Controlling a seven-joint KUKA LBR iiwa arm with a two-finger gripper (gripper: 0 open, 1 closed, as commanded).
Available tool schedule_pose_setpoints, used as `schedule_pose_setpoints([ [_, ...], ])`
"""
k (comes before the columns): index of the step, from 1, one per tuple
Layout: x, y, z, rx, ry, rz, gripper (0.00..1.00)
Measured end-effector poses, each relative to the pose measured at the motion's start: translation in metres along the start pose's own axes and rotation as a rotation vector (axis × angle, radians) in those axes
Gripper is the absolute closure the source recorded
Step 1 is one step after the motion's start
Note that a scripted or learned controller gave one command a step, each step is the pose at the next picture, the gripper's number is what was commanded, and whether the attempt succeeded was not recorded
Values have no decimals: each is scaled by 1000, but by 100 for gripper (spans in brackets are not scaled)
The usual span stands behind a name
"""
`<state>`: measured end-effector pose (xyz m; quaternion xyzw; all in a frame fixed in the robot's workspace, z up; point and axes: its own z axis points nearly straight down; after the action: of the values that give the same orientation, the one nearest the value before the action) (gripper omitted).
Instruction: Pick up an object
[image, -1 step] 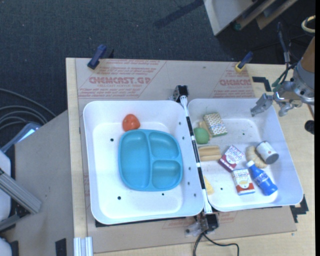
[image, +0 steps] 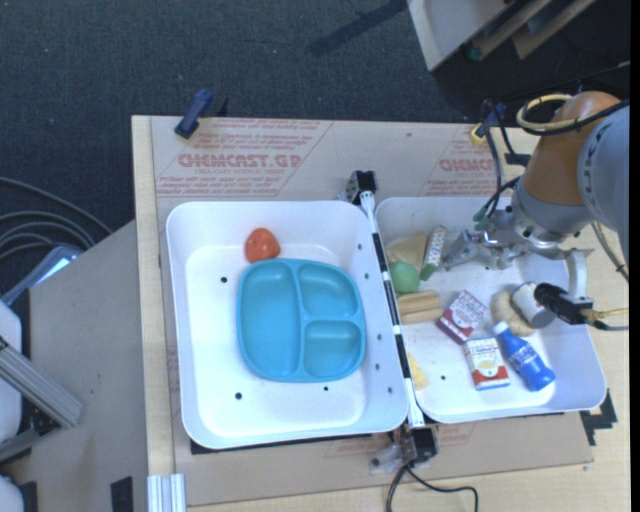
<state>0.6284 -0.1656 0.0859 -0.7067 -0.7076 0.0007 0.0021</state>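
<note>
Blue bottle (image: 524, 360) lying white-capped, red carton (image: 486, 362) beside, fingers (image: 478, 246) state unclear

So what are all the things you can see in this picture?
Bins: two, white, side by side on the bench.
Divided plate: one, blue, middle of left bin.
Round thing: one, orange-red, left bin, just above the plate.
Small boxes: two, red and white, right bin.
Bottle: one, blue, white cap, lying in right bin.
Green thing: one, right bin near the divider.
Clip: one, blue, bench's top left.
End effector: one, grey, over right bin's top.
</note>
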Motion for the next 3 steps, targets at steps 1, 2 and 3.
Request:
schedule_pose_setpoints([
  [1, 63, 2, 1, 8, -16, 7, 0],
  [2, 67, 3, -9, 3, -8, 6, 100],
  [3, 67, 4, -19, 2, -8, 6, 100],
])
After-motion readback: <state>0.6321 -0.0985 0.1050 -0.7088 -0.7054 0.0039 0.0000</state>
